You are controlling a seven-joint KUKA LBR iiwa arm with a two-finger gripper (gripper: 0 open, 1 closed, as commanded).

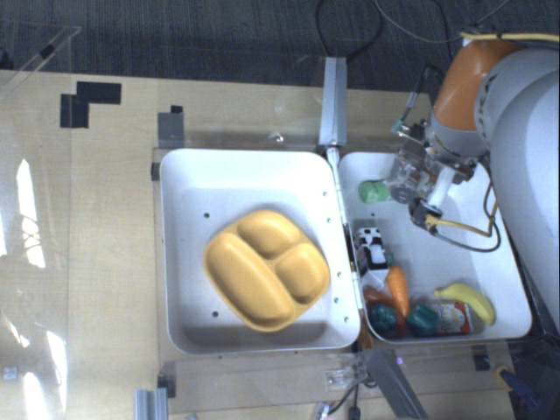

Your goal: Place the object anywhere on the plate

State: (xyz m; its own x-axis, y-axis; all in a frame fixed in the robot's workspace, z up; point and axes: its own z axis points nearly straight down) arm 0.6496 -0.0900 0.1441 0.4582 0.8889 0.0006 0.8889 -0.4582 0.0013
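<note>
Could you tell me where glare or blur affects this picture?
Camera view: pale reflections streak the clear sheet on the left bench; the gripper and the green object beside it look soft; the yellow plate is evenly lit and fairly sharp.

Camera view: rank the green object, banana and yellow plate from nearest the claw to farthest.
1. Green object, just left of the claw, right bin.
2. Banana, right bin's lower right corner.
3. Yellow plate, in the left bin.

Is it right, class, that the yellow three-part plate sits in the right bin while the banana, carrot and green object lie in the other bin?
Not quite. The camera view shows the yellow plate in the left bin; the banana, carrot and green object lie in the right bin.
</note>
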